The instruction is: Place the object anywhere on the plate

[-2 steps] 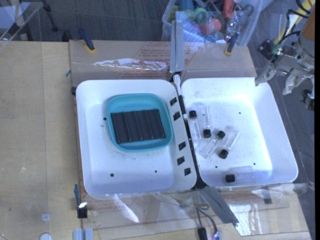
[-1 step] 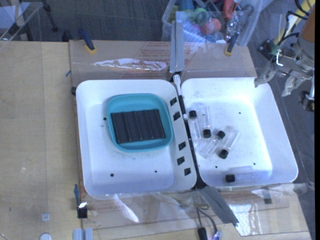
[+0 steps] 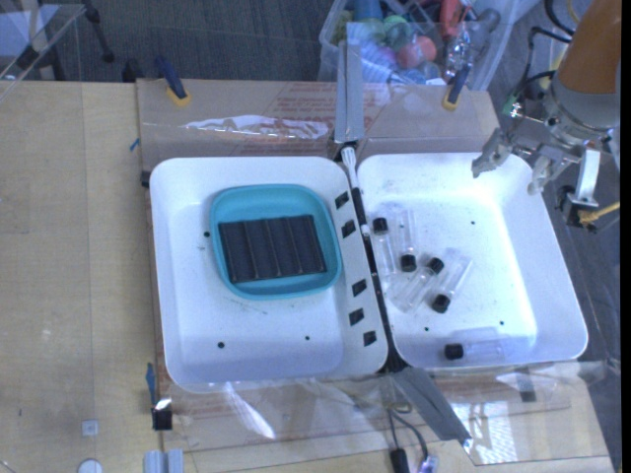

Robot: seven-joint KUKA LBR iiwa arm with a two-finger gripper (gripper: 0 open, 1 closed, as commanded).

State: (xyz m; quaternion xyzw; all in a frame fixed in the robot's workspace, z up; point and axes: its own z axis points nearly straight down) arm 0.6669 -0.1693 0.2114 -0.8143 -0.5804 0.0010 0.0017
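Observation:
A teal square plate (image 3: 271,241) with a dark ribbed insert lies in the left bin (image 3: 187,343). Several clear vials with black caps lie in the right bin (image 3: 537,294): a cluster (image 3: 419,269) near its left wall and one apart (image 3: 475,347) near the front edge. My gripper (image 3: 514,169) hangs over the right bin's far right corner, well away from the vials and the plate. Its fingers (image 3: 489,160) are spread open with nothing between them.
A black-tabbed divider (image 3: 357,254) separates the two bins. A cardboard panel (image 3: 256,116) and a clear tub of colourful items (image 3: 424,18) stand behind the bins. Cables (image 3: 404,441) trail at the front.

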